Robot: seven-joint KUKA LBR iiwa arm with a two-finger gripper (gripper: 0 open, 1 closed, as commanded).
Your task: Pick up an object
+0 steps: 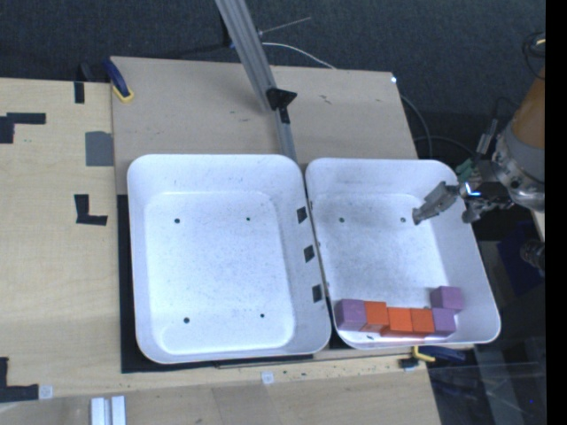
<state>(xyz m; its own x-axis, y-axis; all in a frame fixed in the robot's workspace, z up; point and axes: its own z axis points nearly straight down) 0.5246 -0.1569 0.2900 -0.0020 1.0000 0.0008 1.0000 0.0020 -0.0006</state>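
Claw [436, 204], state indeterminate, hovers at right bin [381, 184] far-right rim; block row [399, 317], long axis left-right along near wall, lies well toward the camera from it.

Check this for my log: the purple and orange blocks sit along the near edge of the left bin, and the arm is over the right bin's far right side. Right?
One thing is wrong: the blocks lie along the near edge of the right bin, not the left bin. The camera view shows it. The arm is over the right bin's far right side, as you said.
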